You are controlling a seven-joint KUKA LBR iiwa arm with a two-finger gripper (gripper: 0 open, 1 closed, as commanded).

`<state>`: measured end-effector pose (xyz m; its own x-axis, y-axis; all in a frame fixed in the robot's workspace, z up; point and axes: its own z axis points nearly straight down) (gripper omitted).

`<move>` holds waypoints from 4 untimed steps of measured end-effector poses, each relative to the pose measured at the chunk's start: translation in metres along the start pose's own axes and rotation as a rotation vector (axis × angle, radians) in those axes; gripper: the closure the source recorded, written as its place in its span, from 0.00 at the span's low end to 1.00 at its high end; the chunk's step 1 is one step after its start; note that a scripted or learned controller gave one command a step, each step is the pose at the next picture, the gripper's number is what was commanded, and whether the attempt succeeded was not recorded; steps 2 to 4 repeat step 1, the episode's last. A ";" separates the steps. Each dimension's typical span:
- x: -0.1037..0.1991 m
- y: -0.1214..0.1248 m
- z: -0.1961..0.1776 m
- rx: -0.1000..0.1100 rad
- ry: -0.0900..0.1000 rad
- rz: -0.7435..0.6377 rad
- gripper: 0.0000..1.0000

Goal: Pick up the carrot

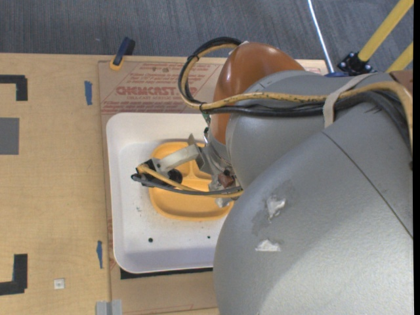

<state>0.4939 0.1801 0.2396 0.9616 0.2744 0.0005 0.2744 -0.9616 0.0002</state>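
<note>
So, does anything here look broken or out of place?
Mostly the arm itself: its grey shell has two pale scuffs where the paint looks chipped. It also leans so far over the white bin that it hides much of it; a yellow thing lies beneath it.

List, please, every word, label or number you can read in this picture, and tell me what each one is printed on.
"CHEMCAST": large red outlined letters on the cardboard sheet behind the white bin. The black cable crosses the end of the word, so the last letters are less certain.
A smaller red line above it on the same sheet is too small to read.
No other text is legible.
</note>
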 end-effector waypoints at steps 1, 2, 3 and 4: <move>-0.021 0.021 -0.027 0.000 0.000 0.076 1.00; -0.021 0.021 -0.027 0.000 0.000 0.076 1.00; -0.021 0.021 -0.027 0.000 0.000 0.076 1.00; -0.021 0.021 -0.027 0.000 0.000 0.076 1.00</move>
